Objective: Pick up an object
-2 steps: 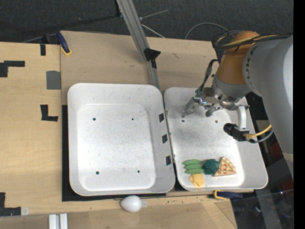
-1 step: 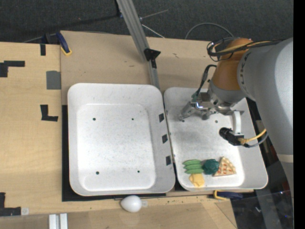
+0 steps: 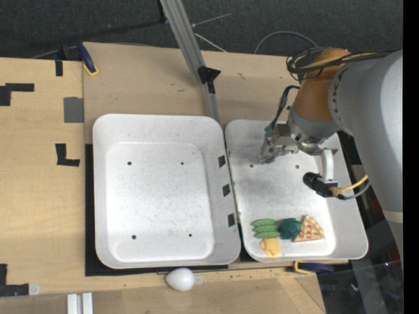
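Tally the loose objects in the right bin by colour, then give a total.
Light green: 1, the ridged piece
Dark green: 1, the leafy piece
Yellow: 1, the corn-like piece
Tan with red: 1, the pizza slice
Total: 4

the left bin (image 3: 160, 195) lay bare across its floor. in the right bin (image 3: 288, 188), the green pod (image 3: 264, 226), dark green lump (image 3: 288, 227), yellow piece (image 3: 271, 246) and pizza slice (image 3: 309, 229) crowded the near edge, while its middle floor was open.
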Controlling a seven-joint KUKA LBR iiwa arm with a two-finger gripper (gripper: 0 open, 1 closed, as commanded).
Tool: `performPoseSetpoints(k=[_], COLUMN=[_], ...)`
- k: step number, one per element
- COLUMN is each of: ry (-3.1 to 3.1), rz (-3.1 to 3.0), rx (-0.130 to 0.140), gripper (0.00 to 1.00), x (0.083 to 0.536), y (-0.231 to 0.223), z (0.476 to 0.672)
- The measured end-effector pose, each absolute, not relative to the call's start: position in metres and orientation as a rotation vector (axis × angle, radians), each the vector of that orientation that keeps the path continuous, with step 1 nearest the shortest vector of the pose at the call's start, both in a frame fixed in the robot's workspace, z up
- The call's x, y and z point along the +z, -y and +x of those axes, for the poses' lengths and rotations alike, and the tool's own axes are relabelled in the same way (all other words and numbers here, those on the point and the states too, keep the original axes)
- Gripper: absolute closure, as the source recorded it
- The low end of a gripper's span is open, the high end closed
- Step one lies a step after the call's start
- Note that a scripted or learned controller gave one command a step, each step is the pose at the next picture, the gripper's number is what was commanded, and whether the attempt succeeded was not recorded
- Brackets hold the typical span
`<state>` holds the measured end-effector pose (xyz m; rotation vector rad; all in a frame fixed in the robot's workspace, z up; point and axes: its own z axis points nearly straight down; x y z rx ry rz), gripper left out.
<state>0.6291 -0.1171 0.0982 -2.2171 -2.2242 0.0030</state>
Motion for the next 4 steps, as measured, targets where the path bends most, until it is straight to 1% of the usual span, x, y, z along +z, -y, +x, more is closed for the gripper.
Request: performPoseSetpoints(k=[1, 2, 3, 4], ry=[2.225, 2.226, 2.224, 2.226], rz=[-2.221, -2.221, -2.221, -2.215], rx=[-0.003, -0.004, -0.003, -0.001], gripper=[1.0, 1.0, 1.0, 1.0], x=[0.142, 0.186, 0.216, 0.221], y=[0.114, 0.109, 0.108, 0.064], z=[0.634, 0.634, 0.634, 0.624])
